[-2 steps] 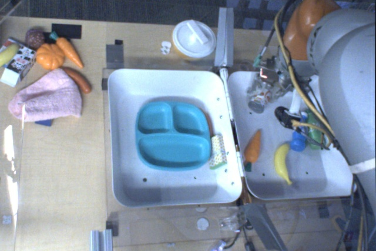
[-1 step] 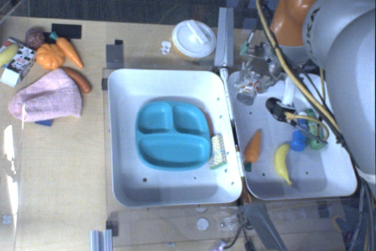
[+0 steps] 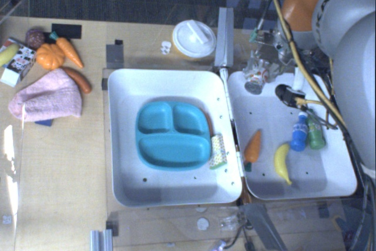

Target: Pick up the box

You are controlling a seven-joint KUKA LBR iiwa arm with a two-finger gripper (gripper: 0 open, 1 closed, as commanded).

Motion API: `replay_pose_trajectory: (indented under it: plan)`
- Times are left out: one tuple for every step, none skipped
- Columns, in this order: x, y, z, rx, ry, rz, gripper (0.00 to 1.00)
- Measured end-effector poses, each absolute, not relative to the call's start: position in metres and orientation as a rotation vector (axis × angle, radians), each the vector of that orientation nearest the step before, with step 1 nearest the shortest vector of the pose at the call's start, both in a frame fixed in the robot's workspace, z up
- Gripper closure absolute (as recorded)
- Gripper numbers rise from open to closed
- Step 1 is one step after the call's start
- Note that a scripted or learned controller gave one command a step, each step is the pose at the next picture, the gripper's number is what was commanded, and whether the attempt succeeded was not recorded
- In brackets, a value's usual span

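A small pale box [image 3: 218, 151] with a green speckled pattern lies in the left bin [image 3: 123, 179], leaning against the right edge of a blue divided plate [image 3: 173, 134]. My gripper [image 3: 257, 78] hangs over the far left corner of the right bin [image 3: 335, 182], well apart from the box and on the other side of the wall between the bins. Nothing shows in its grasp.
The right bin holds a carrot [image 3: 252, 147], a banana [image 3: 282, 163], a blue bottle [image 3: 299, 132] and a green bottle [image 3: 316, 135]. A white lid [image 3: 194, 37] sits behind the bins. On the bench to the left lie a pink cloth [image 3: 47, 97], toy vegetables [image 3: 59, 54] and a small carton [image 3: 19, 63].
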State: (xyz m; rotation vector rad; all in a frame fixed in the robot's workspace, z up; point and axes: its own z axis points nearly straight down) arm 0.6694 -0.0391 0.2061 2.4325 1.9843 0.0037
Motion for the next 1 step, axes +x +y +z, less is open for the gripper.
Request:
replay_pose_trajectory:
  plan:
    - [0.6697, -0.0878, 0.1848, 1.837, 2.543, 0.003, 1.00]
